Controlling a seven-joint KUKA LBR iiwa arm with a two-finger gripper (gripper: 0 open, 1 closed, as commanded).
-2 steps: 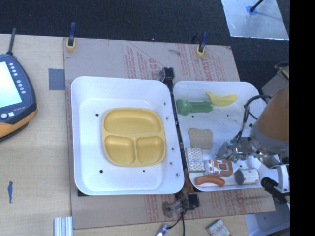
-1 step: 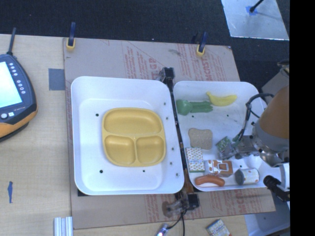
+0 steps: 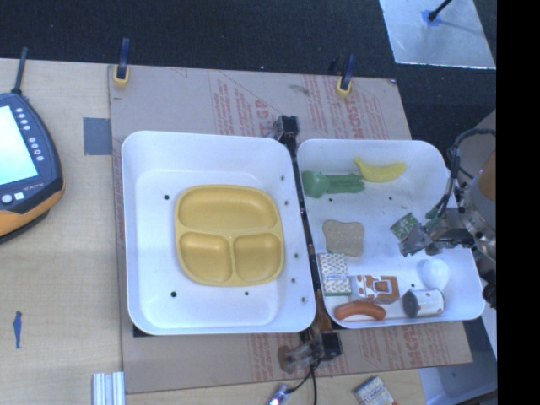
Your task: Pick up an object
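White egg-like piece (image 3: 434,272) sat just below the gripper (image 3: 419,241) near the right bin's (image 3: 381,146) right wall; finger state couldn't be told, and crowding neighbours risked a miss.

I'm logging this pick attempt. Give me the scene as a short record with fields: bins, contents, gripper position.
left bin: holds a yellow divided tray
right bin: banana, green toy, bread slice, sausage, small cartons, white egg, cylinder
gripper: low over the right bin's right side, beside the egg
held object: none seen
bench left edge: teach pendant
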